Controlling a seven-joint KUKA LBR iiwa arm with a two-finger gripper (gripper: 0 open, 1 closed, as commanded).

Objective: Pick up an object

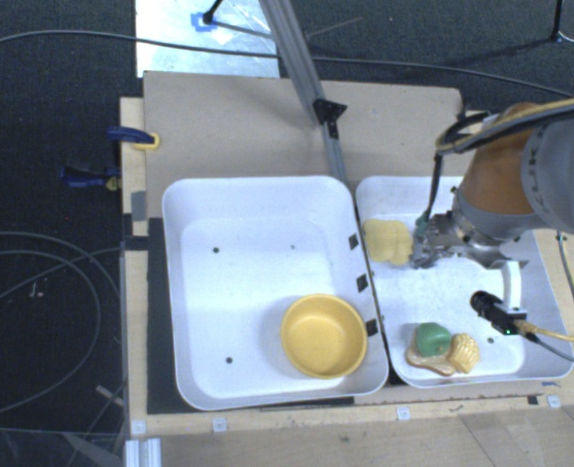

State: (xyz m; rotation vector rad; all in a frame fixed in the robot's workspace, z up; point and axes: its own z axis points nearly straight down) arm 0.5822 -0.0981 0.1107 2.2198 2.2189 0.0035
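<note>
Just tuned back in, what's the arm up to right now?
The arm is reaching into the right bin with its gripper low beside the pale yellow lump at that bin's left wall. A grasp is not visible. A green and yellow toy lies near the bin's front edge. In the left bin sits a yellow bowl, untouched.

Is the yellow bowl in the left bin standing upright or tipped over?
Upright: the yellow bowl shows its round open mouth and hollow inside, facing up.

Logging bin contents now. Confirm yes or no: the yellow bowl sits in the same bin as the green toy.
No. The yellow bowl lies in the left bin, while the green toy lies in the right bin.
</note>
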